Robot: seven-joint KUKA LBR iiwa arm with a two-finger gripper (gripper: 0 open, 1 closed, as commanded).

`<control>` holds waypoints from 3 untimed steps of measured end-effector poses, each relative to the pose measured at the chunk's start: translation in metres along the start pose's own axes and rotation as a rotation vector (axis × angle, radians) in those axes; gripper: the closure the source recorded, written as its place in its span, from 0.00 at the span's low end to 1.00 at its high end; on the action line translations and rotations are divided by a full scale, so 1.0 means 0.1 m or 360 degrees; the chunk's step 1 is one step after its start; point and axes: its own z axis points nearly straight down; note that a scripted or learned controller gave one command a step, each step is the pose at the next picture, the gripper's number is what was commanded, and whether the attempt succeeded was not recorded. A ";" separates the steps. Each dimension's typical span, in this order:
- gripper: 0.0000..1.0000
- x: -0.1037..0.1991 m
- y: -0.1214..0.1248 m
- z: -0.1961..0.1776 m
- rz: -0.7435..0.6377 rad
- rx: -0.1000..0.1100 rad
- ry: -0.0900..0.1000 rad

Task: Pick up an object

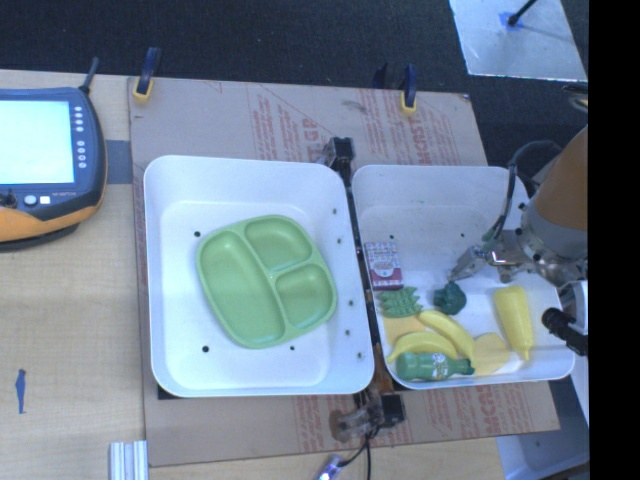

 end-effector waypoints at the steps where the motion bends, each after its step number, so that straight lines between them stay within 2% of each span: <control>1: 0.00 0.26 0.88 -0.25 0.0004 -0.0006 0.0002; 2: 0.00 -0.08 0.05 -0.50 0.0008 -0.0004 0.0001; 3: 0.00 -0.12 -0.62 -0.98 0.0006 -0.0003 0.0002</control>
